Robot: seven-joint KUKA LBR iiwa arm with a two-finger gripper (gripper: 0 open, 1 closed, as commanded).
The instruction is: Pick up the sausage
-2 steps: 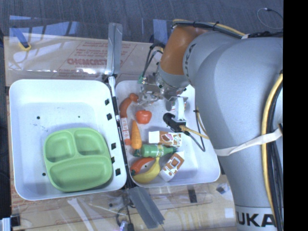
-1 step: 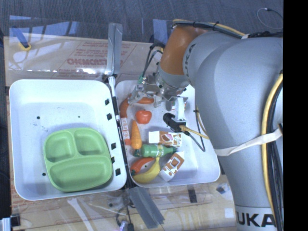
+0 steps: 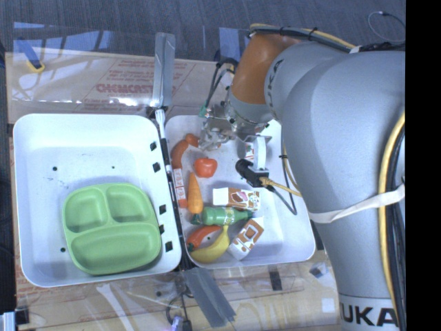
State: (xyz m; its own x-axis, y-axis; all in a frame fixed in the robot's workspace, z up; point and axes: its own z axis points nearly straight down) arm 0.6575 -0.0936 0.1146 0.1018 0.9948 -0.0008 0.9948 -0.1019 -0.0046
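Observation:
The sausage (image 3: 180,152) is a reddish-brown curved piece lying against the left wall of the right bin (image 3: 296,250), near its far end. My gripper (image 3: 212,135) hangs low over the far part of that bin, just right of the sausage's upper end and above a red tomato (image 3: 205,166). The wrist and cabling hide the tips, and nothing is visibly held.
Also in the right bin are a carrot (image 3: 195,194), a green bottle (image 3: 220,216), a banana (image 3: 213,247), a red pepper (image 3: 198,234) and two small cartons (image 3: 238,198) (image 3: 247,236). The left bin (image 3: 41,143) holds a green divided plate (image 3: 111,227). The arm's bulk covers the right side.

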